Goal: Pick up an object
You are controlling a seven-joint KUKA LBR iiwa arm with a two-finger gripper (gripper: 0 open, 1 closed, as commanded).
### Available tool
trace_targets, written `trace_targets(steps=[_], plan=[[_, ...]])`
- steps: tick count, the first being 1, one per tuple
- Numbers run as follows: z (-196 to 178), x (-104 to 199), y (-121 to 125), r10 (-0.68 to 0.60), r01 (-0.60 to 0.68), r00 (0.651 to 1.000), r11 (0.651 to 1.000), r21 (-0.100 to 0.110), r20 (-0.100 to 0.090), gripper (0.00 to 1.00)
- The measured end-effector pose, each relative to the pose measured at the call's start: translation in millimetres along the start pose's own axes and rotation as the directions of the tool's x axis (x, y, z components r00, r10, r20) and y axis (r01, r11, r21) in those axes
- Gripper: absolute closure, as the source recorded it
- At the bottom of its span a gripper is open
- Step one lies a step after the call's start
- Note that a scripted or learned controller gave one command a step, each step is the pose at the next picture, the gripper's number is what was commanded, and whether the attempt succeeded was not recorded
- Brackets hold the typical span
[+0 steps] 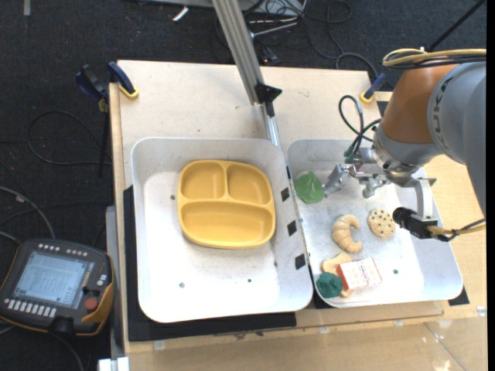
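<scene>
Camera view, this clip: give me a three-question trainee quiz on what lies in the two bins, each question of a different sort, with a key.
1. True or false: the yellow divided plate lies in the left bin.
2. Multiple choice: which item in the right bin lies closest to the end effector? A) the green leafy piece B) the croissant C) the red-and-white box
3. Fill in: the round speckled item beside the croissant, on the side toward the arm, is a ____.

Key: 1 true; 2 A; 3 cookie.
</scene>
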State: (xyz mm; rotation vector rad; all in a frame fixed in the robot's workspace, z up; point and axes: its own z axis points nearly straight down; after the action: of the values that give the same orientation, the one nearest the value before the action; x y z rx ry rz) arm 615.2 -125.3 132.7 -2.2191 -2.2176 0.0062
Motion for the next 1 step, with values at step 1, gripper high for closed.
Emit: trace_targets(steps=[1], plan=[[39.3, 0.5, -0.1, -0.001, 0.001, 1.0, 1.0, -0.004, 0.001, 0.0]])
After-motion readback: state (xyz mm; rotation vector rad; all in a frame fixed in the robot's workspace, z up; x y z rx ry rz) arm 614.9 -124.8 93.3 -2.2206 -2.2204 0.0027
